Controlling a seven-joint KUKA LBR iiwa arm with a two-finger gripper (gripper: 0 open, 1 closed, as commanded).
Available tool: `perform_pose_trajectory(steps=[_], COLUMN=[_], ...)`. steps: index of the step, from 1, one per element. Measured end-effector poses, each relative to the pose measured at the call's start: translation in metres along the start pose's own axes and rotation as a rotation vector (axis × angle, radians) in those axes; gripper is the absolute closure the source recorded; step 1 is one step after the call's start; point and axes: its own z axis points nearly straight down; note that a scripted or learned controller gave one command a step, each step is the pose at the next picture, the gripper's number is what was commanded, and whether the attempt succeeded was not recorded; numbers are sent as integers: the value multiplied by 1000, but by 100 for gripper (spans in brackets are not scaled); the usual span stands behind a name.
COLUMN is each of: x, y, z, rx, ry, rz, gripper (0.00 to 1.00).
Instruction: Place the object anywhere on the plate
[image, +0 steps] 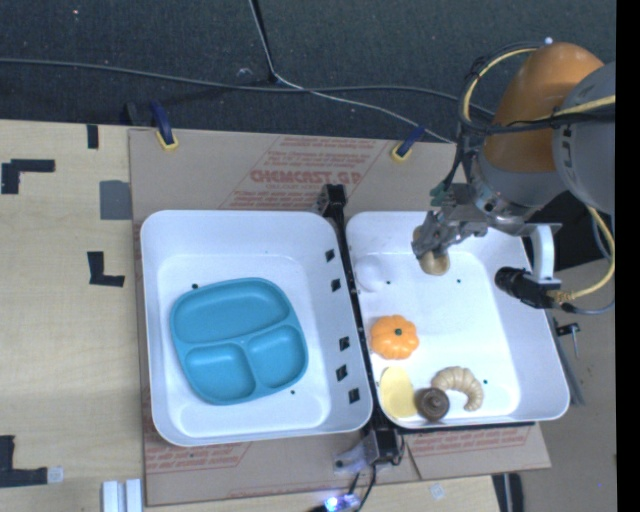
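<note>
plate (238, 338): 1; 4 food toys; pincer (434, 255) grasping a small tan object (434, 263).

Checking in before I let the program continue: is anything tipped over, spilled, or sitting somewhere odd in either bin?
Nothing stands out. The blue divided plate lies flat in the left bin. In the right bin, the small orange pumpkin, croissant, yellow piece and brown round piece rest on the floor. The gripper is above a tan object.

Blue plate (238, 338), orange pumpkin (394, 337)
</note>
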Motion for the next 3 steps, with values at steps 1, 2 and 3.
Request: perform_pose_trajectory(steps=[1, 2, 3], x=[57, 113, 172], y=[-2, 0, -12], z=[13, 4, 4], rx=[1, -1, 0], ry=[0, 0, 0], rz=[0, -1, -1], gripper=[100, 100, 100])
